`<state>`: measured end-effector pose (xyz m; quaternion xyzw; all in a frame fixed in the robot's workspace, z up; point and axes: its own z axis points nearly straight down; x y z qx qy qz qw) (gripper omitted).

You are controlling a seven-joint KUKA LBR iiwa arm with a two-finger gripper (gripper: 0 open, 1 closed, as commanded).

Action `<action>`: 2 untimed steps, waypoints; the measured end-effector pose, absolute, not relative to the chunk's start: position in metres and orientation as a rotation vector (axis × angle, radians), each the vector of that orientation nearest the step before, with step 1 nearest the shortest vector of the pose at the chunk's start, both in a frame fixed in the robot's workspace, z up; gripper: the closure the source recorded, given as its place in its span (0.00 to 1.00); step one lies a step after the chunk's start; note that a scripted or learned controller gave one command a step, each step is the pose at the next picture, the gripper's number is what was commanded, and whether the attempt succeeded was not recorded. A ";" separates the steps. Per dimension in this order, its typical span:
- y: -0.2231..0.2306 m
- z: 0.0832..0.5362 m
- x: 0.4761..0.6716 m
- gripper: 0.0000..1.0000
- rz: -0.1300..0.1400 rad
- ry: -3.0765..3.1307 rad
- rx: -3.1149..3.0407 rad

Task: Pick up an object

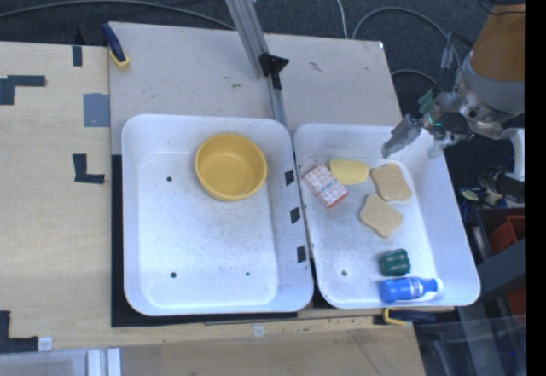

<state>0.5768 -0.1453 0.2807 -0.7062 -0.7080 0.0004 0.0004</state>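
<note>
On the far left the pale wooden bench top [43, 195] carries a few dark tape marks. Next comes the left white bin [153, 280], and in its upper half sits a yellow bowl [230, 165], upright and open side up, well apart from the bin walls. A grey metal pole [243, 3] slants down from the top of the view to the seam between the two bins, with a black clamp on it.

The right white bin [341, 246] holds all the small objects. Nearest the seam lies a small red-and-white patterned carton [325, 185], tilted. Just beside it, touching or nearly so, is a yellow oblong piece like a toy banana [348, 170]. Right of that lies one tan slice of toy bread [391, 182], and just below it a second tan slice [380, 216]; the two are near each other, perhaps touching at a corner. Lower in the bin stands a small dark green object [394, 262], and just below it a blue bottle [408, 288] lies on its side with its white cap toward the right, by the bin's front wall.

At the right the gripper [408, 137] hangs over the bin's upper right rim, above the bread slices and apart from them. Nothing is between its fingers; whether they are spread or pressed together, I cannot tell.
</note>
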 end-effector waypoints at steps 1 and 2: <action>-0.145 0.281 0.577 0.00 0.001 -2.224 -2.218; -0.139 0.224 0.567 0.00 0.007 -2.219 -2.216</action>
